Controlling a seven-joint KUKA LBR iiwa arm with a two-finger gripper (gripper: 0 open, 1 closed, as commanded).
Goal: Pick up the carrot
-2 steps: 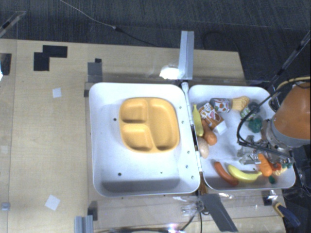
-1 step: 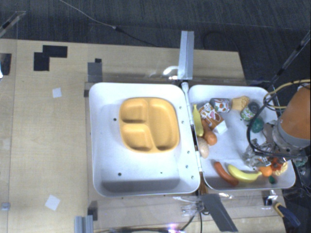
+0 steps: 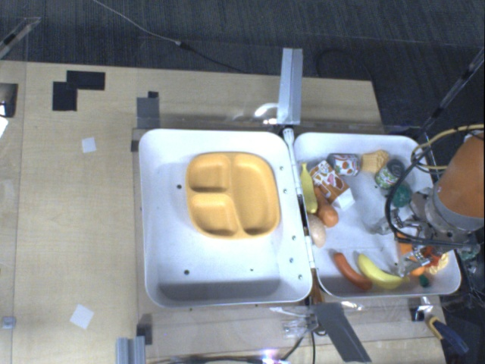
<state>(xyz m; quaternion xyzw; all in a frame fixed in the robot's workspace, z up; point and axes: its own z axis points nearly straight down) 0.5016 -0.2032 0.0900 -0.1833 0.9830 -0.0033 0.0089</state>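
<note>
Fingers first: from the overhead camera I cannot tell how mine stand, since my gripper [image 3: 418, 258] is buried under my own wrist and a tangle of black cables at the right end of the right bin [image 3: 356, 146]. My arm [image 3: 464, 184] comes in from the right, its orange band showing above the grey wrist. The carrot [image 3: 424, 262] appears as scraps of orange with a bit of green, right beneath my wrist near the bin's lower right corner; whether I touch it is hidden. Just to its left lies a banana [image 3: 379, 271], and beside that a red sausage [image 3: 352, 270]. Farther up the bin sit a corn cob [image 3: 307, 189] along the left wall, a brown egg [image 3: 328, 217], a pale egg [image 3: 318, 236], some printed packets [image 3: 330, 177] and a small can [image 3: 389, 174]. The left bin [image 3: 163, 226] holds a yellow divided plate [image 3: 231, 194], well apart from me.
</note>
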